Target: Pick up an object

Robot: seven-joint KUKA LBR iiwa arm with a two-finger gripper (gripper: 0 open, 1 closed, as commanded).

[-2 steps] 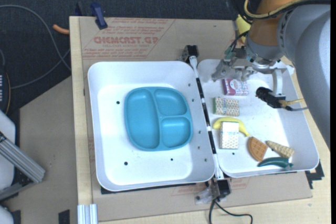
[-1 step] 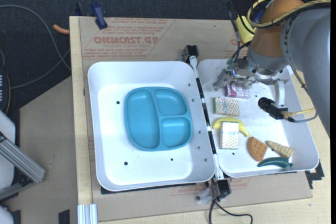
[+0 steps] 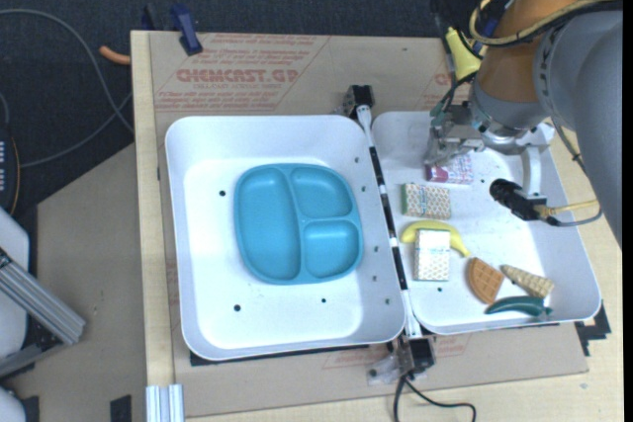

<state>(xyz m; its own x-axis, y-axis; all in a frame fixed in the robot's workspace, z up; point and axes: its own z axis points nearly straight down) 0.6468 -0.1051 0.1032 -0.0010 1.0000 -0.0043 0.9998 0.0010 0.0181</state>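
My gripper (image 3: 442, 151) hangs low over the far part of the right bin (image 3: 579, 264). Right under its tip lies a small pink and white packet (image 3: 453, 173). In front of that rests a dotted pale box (image 3: 427, 201), then a yellow banana (image 3: 433, 234) curled over a white patterned cube (image 3: 432, 263). An orange waffle piece (image 3: 483, 279), an ice-cream cone (image 3: 527, 281) and a teal tool (image 3: 519, 308) lie near the bin's front edge. Nothing is visibly held by the gripper.
The left bin (image 3: 198, 153) holds a blue divided plate (image 3: 296, 221) at its middle. A black clamp (image 3: 360, 99) sits where the bins meet at the back. The arm's grey body and orange band (image 3: 524, 54) cover the right bin's far right corner.
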